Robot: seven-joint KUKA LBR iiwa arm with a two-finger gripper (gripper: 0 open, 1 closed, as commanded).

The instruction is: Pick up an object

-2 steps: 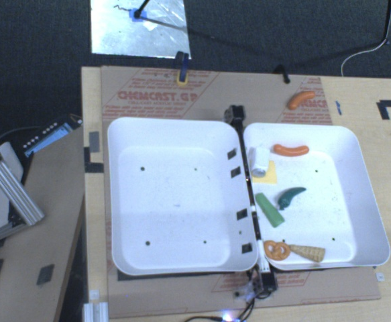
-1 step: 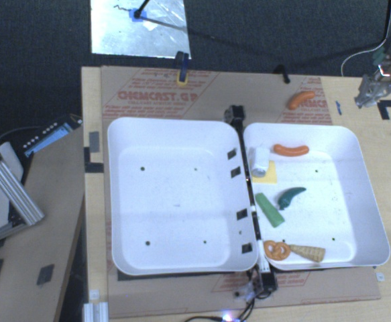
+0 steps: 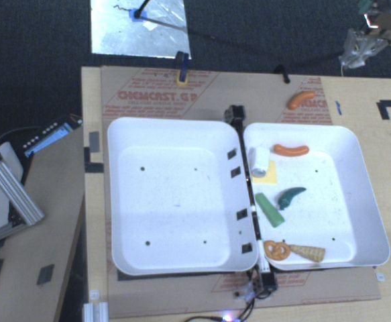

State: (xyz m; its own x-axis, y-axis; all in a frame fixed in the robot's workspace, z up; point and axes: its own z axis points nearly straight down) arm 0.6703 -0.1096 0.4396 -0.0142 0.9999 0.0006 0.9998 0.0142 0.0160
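Note:
The right bin [image 3: 368,200] holds several small items. An orange sausage [image 3: 290,150] lies near its back. A white cylinder [image 3: 259,159] rests on a yellow slice [image 3: 269,174] by the left wall. A teal pepper [image 3: 291,196] and a green block [image 3: 269,210] lie mid-bin. At the front are a pretzel [image 3: 276,250] and a waffle cone [image 3: 308,252]. My gripper [image 3: 358,51] hangs at the top right, over the dark floor, well behind the bench and far from every item.
The left bin [image 3: 175,193] stands beside the right one, joined by a black hinge strip [image 3: 249,186]. A second orange sausage [image 3: 301,100] lies on the cardboard behind the right bin. A yellow-blue clamp [image 3: 182,69] sits at the back edge.

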